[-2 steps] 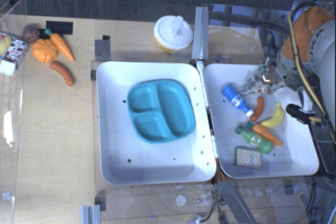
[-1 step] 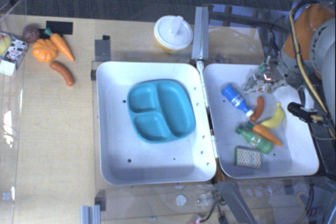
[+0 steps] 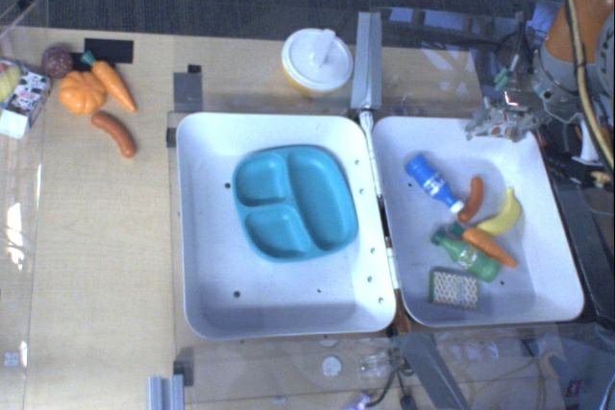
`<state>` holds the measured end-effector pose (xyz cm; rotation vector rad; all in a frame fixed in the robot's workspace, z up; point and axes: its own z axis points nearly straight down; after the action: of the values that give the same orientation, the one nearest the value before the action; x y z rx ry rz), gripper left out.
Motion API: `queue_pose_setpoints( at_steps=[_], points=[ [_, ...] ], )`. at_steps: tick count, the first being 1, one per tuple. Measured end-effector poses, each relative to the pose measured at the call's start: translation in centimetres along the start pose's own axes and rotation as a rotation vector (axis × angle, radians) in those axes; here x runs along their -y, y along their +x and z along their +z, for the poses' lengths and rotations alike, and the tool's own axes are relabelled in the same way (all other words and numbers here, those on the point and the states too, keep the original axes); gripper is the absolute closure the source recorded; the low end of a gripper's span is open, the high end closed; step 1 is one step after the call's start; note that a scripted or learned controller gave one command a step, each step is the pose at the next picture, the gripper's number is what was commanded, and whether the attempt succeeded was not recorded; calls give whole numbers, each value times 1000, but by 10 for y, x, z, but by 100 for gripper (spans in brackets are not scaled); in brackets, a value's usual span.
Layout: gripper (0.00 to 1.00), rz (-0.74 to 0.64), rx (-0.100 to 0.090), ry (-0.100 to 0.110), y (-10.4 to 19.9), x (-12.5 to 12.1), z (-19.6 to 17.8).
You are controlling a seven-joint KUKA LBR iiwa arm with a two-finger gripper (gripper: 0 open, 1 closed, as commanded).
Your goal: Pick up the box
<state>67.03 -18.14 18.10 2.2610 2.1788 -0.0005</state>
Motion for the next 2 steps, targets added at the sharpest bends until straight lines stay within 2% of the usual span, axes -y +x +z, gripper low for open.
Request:
queue_pose_setpoints(
  at_steps=[1,2],
  points=[
    [100,58,0,-1,51,2,86],
    [0,58,0,0,51,2,87]
  ],
)
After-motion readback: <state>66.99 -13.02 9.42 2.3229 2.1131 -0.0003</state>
